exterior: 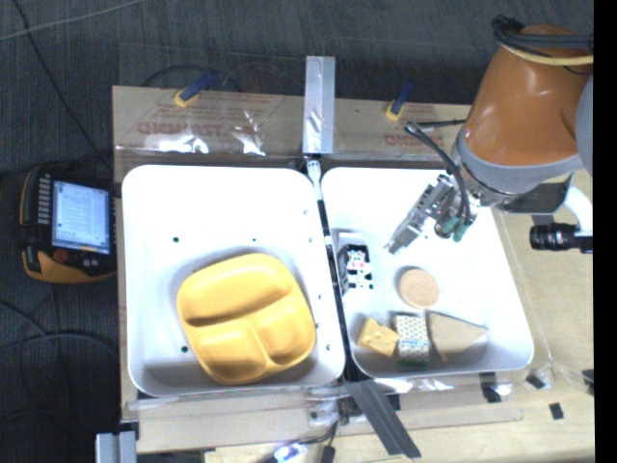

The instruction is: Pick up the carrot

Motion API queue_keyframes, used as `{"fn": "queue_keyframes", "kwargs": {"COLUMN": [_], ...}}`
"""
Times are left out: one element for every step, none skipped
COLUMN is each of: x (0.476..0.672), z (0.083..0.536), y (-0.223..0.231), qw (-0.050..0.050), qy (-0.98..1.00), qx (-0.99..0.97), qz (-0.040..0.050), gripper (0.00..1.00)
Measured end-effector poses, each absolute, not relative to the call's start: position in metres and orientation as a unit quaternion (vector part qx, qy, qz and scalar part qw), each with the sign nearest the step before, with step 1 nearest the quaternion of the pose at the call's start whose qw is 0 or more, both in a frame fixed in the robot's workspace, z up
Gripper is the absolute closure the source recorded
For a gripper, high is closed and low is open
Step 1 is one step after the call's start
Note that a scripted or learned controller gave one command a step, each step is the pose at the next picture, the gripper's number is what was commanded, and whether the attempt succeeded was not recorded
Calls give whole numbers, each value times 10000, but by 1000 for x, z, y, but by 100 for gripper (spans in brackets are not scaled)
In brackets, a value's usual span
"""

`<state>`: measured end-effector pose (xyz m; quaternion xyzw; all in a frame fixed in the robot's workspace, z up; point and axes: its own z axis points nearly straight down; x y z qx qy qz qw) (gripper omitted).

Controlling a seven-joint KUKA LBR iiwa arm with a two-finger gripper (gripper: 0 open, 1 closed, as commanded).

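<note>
1. Two white bins stood side by side on the counter (pixel 540 287); the left bin (pixel 154 210) held a yellow divided tray (pixel 246 316)
2. Carrot (pixel 418 286), a round pale-orange disc, lay flat near the middle of the right bin (pixel 506 287), behind a cheese wedge (pixel 378 338), a patterned box (pixel 413 337) and a tan wedge (pixel 456 334)
3. Gripper (pixel 395 244) hung tilted just above-left of the carrot, apart from it, fingers drawn together on nothing
</note>
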<state>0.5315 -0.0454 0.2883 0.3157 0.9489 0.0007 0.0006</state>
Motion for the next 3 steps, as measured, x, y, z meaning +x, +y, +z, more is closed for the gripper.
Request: {"fn": "queue_keyframes", "kwargs": {"x": [533,570,572], "z": [297,407,416], "y": [-44,-70,-68], "qw": [9,17,28], "qy": [9491,9526,9530], "qx": [3150,3041,3028], "qz": [16,5,15], "gripper": [100,100,100]}}
